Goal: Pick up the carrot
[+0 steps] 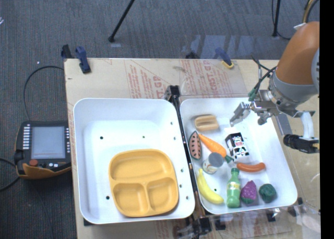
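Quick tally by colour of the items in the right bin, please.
Orange: 2, carrot, sausage
Green: 2, bottle, broccoli
Yellow: 1, banana
Purple: 1, grapes
Tan: 1, bread
Other: 3, watermelon slice, can, milk carton
Total: 10

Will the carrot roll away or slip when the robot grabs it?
Probably a little. The carrot looks smooth, rounded and tapered, so it may slip along its thin end or roll. It lies crowded between the watermelon slice and the small can, which would likely stop it quickly. It looks like stiff plastic, so it shouldn't bend.
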### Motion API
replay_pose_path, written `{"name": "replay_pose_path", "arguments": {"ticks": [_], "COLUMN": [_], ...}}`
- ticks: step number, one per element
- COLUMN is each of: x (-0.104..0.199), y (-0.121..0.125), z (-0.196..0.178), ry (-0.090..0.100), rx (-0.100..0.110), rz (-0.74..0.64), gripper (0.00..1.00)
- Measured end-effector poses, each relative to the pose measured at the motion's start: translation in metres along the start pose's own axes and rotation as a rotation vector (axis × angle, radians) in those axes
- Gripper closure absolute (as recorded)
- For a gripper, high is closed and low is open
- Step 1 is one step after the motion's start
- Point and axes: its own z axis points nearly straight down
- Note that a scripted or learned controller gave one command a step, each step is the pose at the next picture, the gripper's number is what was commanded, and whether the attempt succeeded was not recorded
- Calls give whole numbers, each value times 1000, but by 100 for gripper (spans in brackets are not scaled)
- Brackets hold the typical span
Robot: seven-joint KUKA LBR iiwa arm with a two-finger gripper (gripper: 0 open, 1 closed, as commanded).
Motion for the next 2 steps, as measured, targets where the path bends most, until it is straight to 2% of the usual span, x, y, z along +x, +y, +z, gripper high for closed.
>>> {"name": "replay_pose_path", "arguments": {"ticks": [1,2], "x": [44,66], "y": [-9,-25], "z": [97,107], "ry": [-3,0], "rx": [-18,-46], "rz": [137,367], "gripper": [0,0]}}
